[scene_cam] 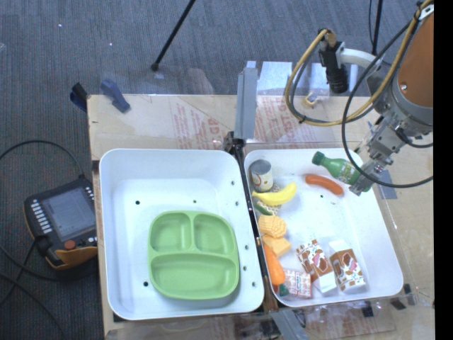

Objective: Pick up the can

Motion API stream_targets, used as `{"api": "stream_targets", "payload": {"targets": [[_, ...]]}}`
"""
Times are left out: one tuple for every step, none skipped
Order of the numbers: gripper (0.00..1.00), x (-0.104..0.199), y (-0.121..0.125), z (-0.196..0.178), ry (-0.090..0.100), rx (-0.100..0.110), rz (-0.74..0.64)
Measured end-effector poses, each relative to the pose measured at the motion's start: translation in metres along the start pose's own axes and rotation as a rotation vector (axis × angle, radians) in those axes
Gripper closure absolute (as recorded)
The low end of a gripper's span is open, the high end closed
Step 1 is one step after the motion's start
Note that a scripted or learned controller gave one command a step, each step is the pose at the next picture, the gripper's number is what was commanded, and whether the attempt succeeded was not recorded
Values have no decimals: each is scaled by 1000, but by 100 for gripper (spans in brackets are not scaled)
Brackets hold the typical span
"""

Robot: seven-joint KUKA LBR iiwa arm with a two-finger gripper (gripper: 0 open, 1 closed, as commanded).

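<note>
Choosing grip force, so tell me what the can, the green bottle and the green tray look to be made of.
The can: probably metal, going by its dull grey top, with a paper-like printed label around it. The green bottle: likely plastic, glossy translucent green with a white cap. The green tray: looks like moulded plastic, matte, uniform light green with rounded compartment walls.

Arm [417, 62] cut off, perhaps mid-wrist

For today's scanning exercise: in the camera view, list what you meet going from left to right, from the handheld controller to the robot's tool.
Handheld controller → green divided plate → can → red sausage → tool.
</note>
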State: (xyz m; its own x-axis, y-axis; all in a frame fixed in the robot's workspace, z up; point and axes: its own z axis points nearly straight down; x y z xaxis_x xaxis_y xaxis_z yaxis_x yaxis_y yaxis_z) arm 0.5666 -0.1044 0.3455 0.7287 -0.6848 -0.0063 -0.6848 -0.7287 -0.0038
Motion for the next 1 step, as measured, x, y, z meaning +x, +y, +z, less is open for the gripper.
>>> {"api": "stream_targets", "payload": {"targets": [[100,-4,-57,110,1,-1,-555]]}}
